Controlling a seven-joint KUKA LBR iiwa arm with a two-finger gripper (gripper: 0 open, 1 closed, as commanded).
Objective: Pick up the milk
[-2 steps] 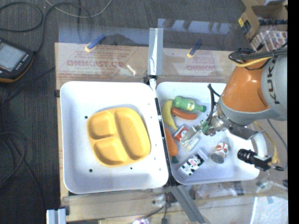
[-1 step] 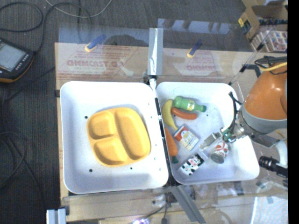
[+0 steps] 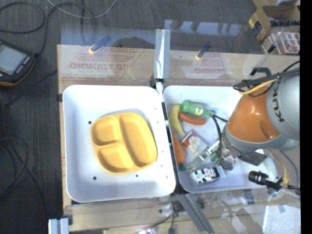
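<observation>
The milk (image 3: 192, 142) is a small white carton with an orange-red face. It lies tilted in the middle of the right bin (image 3: 229, 94), between the carrot and my gripper. My gripper (image 3: 211, 155) hangs low under the orange wrist band, just right of and below the carton, touching or almost touching its lower right corner. The arm hides the space right of the gripper.
In the right bin lie a banana (image 3: 175, 119), a green bottle (image 3: 194, 109), a red sausage (image 3: 193, 119), a carrot (image 3: 178, 150) and a small white printed box (image 3: 205, 174) near the front wall. The left bin (image 3: 78, 130) holds a yellow divided tray (image 3: 125, 142).
</observation>
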